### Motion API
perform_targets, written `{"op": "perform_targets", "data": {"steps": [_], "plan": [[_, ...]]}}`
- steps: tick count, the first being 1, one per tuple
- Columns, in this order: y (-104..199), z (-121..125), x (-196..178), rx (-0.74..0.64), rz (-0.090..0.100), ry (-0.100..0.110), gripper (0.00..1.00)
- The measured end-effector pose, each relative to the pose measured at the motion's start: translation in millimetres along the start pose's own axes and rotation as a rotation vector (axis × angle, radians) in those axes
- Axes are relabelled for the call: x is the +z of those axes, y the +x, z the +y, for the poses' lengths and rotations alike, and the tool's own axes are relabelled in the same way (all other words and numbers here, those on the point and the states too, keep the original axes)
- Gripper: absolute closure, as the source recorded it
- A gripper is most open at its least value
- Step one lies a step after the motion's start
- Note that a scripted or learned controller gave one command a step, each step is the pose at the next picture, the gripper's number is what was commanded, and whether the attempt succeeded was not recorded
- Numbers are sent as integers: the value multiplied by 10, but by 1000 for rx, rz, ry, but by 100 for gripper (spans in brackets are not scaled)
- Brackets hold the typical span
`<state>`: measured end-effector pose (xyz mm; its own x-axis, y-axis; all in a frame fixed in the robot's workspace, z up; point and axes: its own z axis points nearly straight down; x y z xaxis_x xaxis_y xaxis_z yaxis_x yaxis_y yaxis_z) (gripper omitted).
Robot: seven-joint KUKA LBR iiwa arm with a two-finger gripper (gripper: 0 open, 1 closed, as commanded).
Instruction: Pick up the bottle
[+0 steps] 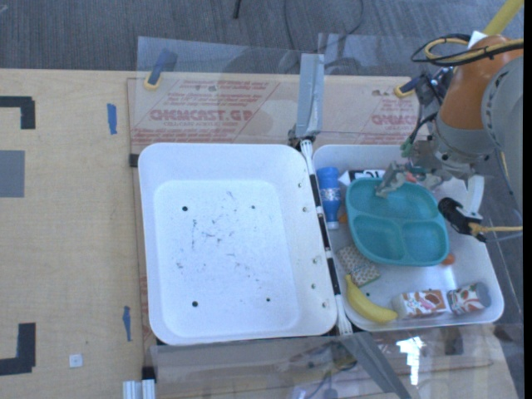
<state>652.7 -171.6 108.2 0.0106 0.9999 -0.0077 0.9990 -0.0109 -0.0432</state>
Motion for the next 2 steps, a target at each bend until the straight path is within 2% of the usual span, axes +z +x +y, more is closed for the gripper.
{"op": "perform_targets", "data": {"steps": [1,2], "plan": [[91,-11,-9,180,-12,29,0],[131,-29,-19,256,-5,31,0]]}}
